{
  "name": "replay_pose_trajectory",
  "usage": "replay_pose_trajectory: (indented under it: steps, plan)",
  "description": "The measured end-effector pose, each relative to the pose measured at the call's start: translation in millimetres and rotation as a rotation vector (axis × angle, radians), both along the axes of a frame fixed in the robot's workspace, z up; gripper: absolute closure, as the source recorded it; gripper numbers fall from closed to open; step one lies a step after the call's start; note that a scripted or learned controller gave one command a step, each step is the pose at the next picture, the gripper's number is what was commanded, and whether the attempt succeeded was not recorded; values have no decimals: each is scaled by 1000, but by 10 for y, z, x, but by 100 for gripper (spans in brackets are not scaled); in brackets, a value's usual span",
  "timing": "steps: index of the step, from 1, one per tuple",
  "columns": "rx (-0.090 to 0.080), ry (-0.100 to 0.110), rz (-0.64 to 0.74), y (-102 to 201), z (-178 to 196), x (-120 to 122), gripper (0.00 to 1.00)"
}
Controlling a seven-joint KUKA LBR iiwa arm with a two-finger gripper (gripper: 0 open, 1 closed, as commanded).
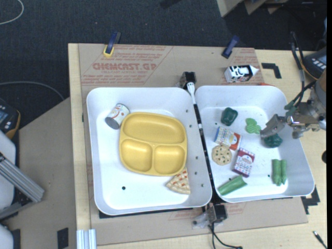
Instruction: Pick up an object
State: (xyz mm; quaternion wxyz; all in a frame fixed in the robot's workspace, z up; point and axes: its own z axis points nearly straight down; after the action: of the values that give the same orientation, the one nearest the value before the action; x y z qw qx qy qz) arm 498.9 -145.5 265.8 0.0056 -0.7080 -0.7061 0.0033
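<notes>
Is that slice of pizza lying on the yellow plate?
No, the pizza slice lies on the white bin floor, just off the yellow plate, near its lower right corner.

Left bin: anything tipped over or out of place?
The small cup lies on its side against the yellow tray's upper-left corner, open end toward the left bin's wall. A pizza slice sits by the tray's lower-right edge. Nothing looks spilled.

I see a cow-patterned toy point(241, 73) on the cardboard bench top point(129, 64), with two clamps point(110, 43) at its far edge.
</notes>
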Motion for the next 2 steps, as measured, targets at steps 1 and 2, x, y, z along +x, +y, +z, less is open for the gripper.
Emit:
replay_pose_trajectory:
  steps: [1, 2]
  plan:
    - [-2, -11, 3, 0, 51, 21, 0]
    - [0, -4, 2, 1, -586, -7, 0]
